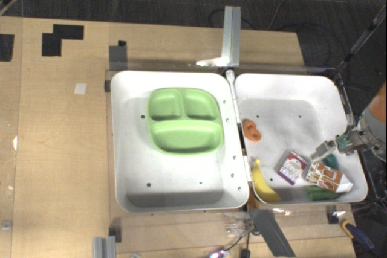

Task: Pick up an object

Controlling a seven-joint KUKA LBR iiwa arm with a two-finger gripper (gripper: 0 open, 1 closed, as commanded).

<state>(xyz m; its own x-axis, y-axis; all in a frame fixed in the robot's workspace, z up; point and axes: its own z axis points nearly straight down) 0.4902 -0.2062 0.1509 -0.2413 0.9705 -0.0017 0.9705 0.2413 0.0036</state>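
The right bin [284, 90] holds a small orange piece [251, 130] by its left wall. A yellow banana [262, 183] lies at its front left, and a purple and white carton [291, 167] lies near the middle front. An orange and white carton [325, 176] lies at the front right, with a dark green object [320, 193] just in front of it. My gripper [321, 151] reaches in from the right edge. It hangs low over the bin's right side, just above the orange and white carton. Nothing shows in its grasp.
The left bin [130, 130] holds a green divided plate [184, 119]. A metal post [231, 33] stands behind the divider between the bins. The arm's orange band [378, 107] is at the far right. Wooden bench top [54, 148] surrounds the bins.
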